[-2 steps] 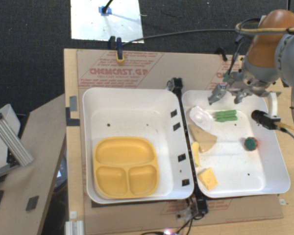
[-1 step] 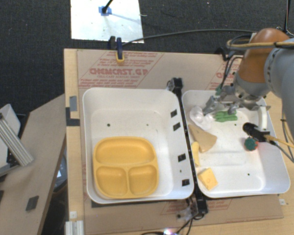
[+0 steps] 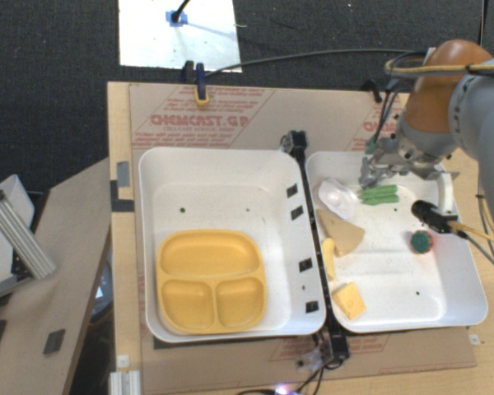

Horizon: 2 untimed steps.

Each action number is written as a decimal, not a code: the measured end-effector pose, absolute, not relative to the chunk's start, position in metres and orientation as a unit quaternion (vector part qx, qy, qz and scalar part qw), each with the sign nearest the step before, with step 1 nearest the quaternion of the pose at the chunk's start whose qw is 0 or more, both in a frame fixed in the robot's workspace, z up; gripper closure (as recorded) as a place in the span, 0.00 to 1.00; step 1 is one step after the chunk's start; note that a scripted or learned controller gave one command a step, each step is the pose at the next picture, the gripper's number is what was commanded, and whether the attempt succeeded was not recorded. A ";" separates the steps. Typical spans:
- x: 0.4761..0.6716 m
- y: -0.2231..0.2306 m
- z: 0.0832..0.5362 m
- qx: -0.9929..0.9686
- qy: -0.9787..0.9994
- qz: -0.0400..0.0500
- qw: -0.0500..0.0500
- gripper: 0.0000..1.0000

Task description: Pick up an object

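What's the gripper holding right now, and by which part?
Cannot tell: the gripper sits just above the green piece, but no clear grasp shows.

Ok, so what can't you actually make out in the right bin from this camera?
Camera view:
- Green piece: upper edge hidden under the arm.
- Pale lump: washed out against the white bin; identity unclear.
- Green ball: too small to identify.
- Yellow strip: top end meets the tan wedge; overlap unclear.
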State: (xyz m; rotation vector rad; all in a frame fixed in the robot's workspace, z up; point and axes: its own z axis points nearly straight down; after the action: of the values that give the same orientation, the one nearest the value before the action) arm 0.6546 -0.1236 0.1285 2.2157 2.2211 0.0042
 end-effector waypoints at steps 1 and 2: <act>0.662 -0.123 0.174 0.706 0.709 0.002 0.002 1.00; 0.660 -0.123 0.218 0.705 0.709 0.002 0.003 1.00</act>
State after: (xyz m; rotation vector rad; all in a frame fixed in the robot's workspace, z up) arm 0.6602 -0.1231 0.2184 2.2116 2.2232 0.0066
